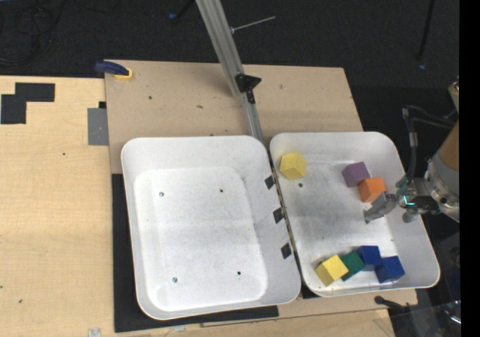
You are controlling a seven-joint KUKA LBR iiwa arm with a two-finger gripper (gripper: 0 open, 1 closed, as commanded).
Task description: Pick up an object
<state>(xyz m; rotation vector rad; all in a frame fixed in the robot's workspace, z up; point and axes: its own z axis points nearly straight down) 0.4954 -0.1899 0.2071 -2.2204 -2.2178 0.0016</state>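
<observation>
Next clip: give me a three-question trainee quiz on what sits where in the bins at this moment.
1. True or false: every block lies in the right bin.
2. Which block lies nearest the tool? A) yellow block by the divider B) orange block C) green block
3. Fill in: the purple block touches the ___ block.

Key:
1. True; the left bin holds no block.
2. B, the orange block.
3. Orange.
</observation>
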